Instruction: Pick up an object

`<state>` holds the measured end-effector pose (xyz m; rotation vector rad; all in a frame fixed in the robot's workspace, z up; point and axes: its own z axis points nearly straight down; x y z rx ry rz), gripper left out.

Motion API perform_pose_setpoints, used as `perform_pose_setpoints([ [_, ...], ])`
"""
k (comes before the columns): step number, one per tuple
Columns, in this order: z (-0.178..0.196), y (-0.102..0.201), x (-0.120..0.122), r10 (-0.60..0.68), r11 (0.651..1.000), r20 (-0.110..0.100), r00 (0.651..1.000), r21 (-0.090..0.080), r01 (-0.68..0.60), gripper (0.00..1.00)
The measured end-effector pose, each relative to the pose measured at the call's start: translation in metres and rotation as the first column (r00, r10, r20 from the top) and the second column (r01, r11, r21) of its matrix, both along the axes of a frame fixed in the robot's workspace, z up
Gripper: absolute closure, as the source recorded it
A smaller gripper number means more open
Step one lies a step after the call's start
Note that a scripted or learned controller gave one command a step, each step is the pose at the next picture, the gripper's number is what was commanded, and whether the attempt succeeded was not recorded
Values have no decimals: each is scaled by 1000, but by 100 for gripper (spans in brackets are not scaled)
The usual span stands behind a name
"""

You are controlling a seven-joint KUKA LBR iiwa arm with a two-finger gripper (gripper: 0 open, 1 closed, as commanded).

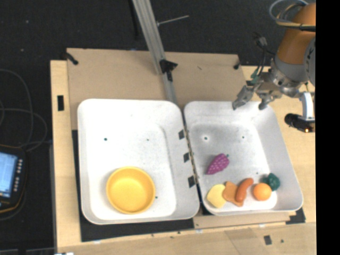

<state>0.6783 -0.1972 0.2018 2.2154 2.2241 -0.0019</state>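
**Jaws spread above the right bin's far edge, nothing chosen yet**

The counter (61,142) carries two white bins. The left bin (106,121) holds a yellow bowl (130,189) in its near corner. The right bin (249,126) has all its small pieces crowded along the near edge, well apart from the arm.

The arm (293,44) reaches in from the right and tips down toward the far right corner of the right bin. Its gripper (250,101) hangs there with the jaws spread and nothing between them.

To do this step well, I judge the purple grape bunch (218,163) the best target: it lies alone near the bin's middle, with bare floor all round for the jaws to straddle. The others are packed in a row: a pale yellow piece (215,195), an orange-brown piece (230,193), a carrot-like stick (243,189), an orange ball (261,192) and a dark green piece (273,181), several touching. A descent there risks pushing neighbours or pinching two. The jaws should come down upright, centred on the bunch.
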Motion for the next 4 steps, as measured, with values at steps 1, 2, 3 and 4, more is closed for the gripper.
perform_pose_setpoints([
  [1,0,0,0,1,1000,-1,1000,-1,-1,0],
  [2,-58,7,-4,1,1000,-5,1000,1,-1,0],
  [3,-103,6,-5,3,1000,-4,1000,0,-3,0],
  [4,-88,5,-3,7,1000,4,1000,-5,-7,100],
])
